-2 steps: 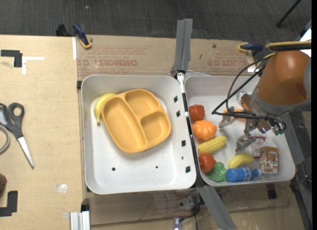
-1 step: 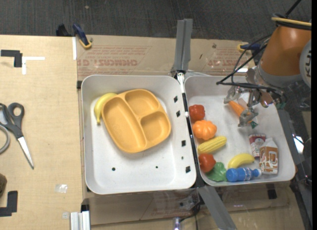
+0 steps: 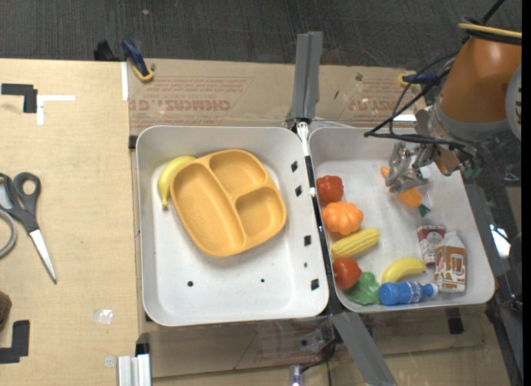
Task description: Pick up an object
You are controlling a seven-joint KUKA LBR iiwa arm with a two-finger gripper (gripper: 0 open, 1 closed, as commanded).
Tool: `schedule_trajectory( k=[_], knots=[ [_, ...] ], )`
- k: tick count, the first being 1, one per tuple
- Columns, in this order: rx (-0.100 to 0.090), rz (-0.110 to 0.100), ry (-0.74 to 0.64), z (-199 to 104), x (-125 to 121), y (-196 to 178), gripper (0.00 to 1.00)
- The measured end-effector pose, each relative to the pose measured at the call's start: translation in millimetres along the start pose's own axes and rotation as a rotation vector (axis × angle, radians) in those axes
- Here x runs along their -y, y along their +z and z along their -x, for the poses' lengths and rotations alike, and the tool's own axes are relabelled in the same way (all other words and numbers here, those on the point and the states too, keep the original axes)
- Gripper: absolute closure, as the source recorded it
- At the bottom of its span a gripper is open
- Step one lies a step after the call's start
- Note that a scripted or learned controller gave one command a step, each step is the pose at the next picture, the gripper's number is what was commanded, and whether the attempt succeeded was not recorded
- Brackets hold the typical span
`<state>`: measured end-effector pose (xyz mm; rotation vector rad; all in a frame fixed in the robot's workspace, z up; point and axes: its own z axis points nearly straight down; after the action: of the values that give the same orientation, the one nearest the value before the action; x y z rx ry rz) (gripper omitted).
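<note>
Where the grey arm with its orange band reaches in over the right white bin (image 3: 477, 210), the metal claw (image 3: 406, 175) hangs low at the bin's far side, right above a small orange carrot-like toy (image 3: 411, 197); whether it is clenched or released cannot be told. Toy pepper, pumpkin, corn, banana and blue bottle line the bin's near-left side. A yellow divided plate (image 3: 226, 202) sits in the left bin (image 3: 166, 293).
</note>
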<state>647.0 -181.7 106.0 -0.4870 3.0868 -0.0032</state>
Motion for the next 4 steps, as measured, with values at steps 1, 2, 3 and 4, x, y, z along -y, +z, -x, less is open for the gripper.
schedule_trajectory(
  k=[1, 2, 3, 4],
  knots=[
    [0.000, 0.000, 0.000, 0.0, 0.0, 0.1, 0.00],
    [-0.010, 0.002, 0.111, -5.0, -6.1, 11.7, 0.00],
    [-0.003, -0.001, 0.111, -2.8, -5.5, 0.1, 1.00],
    [-0.003, -0.001, 0.111, -2.9, -5.5, 0.2, 0.00]
  ],
)
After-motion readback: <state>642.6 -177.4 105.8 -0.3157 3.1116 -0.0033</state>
